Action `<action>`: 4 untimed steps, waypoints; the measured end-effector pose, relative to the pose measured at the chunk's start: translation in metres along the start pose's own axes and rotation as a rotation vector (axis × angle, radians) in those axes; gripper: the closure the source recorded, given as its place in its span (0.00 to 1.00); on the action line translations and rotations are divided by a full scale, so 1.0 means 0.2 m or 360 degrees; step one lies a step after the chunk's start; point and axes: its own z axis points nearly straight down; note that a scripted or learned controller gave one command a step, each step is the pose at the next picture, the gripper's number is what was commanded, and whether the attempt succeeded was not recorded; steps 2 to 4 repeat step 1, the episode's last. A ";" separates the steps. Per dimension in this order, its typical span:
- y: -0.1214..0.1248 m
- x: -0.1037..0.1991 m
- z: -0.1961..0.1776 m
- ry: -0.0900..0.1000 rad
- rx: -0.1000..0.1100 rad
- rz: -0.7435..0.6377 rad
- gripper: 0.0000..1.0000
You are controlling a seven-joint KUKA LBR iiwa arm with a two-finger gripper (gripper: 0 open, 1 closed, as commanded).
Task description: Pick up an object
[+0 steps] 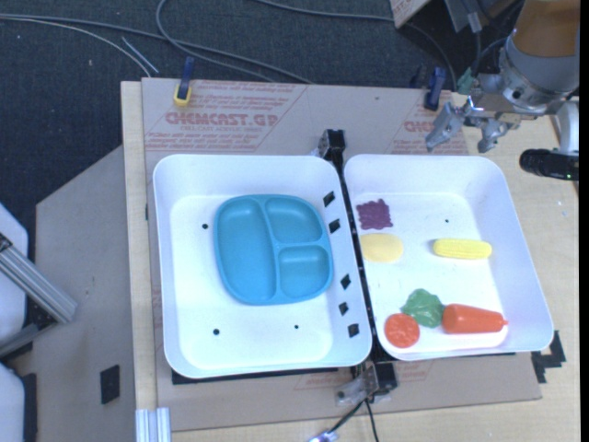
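In the right bin (515,274) lie a purple grape cluster (375,214), a pale yellow lemon-like piece (381,247), a yellow corn cob (462,249), a green broccoli (424,306), a red tomato (401,331) and an orange carrot (473,319). My gripper (467,128) hangs above the bench just beyond the right bin's far rim, its two fingers spread apart with nothing between them. The left bin (184,330) holds a blue divided plate (273,247).
A black clamp strip (342,247) runs between the two bins. Blue-and-yellow clamps (184,87) pin the cardboard sheet at the back. Cables loop over the dark floor behind the bench. The arm's orange band (549,17) sits at the top right.
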 end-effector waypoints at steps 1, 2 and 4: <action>0.02 -0.03 0.30 0.0002 0.0010 0.0001 0.00; 0.02 -0.03 0.30 0.0002 0.0010 0.0001 0.00; 0.02 -0.03 0.30 0.0002 0.0010 0.0001 0.00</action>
